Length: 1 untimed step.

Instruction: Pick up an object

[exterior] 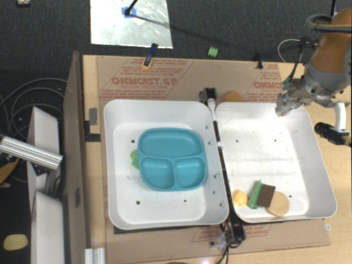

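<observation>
Bench: brown board (165, 76) printed in red, bearing two white bins side by side.
Left bin (118, 147): holds a blue divided plate (171, 158); a green piece (134, 158) shows at the plate's left edge.
Right bin (264, 147): yellow piece (240, 197), green stick (255, 195), brown block (267, 194) and tan disc (279, 204) clustered at the near edge.
Gripper (281, 110): over the right bin's far right corner, well apart from the cluster; grip state cannot be told.
Room: dark floor (44, 37), silver sheet (131, 15) beyond the bench, cables (27, 100) at left.
</observation>
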{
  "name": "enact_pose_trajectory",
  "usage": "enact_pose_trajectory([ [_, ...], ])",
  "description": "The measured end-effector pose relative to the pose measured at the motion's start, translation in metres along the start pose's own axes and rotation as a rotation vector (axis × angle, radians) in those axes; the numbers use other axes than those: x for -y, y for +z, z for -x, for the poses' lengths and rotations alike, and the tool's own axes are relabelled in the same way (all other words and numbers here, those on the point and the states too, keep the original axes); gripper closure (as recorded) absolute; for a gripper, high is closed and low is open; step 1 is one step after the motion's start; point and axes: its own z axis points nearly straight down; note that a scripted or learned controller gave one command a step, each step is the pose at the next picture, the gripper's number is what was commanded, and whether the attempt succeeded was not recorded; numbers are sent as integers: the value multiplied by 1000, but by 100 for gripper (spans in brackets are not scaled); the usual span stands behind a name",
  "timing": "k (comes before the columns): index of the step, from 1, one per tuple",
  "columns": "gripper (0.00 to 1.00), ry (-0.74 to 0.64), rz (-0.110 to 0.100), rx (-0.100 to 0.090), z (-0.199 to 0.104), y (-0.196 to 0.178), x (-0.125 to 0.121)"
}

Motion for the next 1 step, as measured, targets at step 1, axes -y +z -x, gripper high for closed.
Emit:
enact_pose_trajectory([
  [1,0,-1,-5,-1,-1,6,0],
])
